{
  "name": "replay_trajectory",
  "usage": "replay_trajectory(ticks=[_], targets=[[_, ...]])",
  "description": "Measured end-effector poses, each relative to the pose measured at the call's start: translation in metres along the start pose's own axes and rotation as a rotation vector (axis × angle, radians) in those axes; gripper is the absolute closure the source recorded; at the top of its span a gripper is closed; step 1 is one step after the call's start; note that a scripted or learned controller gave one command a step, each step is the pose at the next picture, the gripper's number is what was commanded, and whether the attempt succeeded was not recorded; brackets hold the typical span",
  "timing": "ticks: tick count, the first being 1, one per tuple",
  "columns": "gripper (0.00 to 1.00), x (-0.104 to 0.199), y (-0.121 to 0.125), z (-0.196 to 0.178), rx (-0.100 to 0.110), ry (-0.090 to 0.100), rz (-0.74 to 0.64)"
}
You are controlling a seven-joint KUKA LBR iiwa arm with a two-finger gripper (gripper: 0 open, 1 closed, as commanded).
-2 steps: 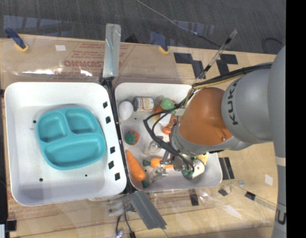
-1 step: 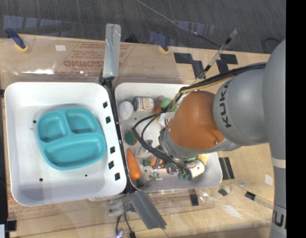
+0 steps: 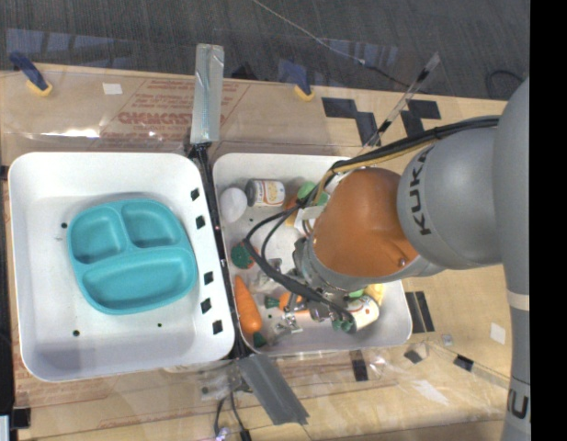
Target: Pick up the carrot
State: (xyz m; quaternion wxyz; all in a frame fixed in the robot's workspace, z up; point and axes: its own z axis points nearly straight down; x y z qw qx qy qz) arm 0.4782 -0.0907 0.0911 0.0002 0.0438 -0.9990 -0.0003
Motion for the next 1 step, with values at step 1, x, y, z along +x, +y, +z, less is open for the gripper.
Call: replay_trajectory(ticks=[1], targets=[[0.0,-0.0049,-0.0016,-0.0012,0.005,-0.004,-0.179]])
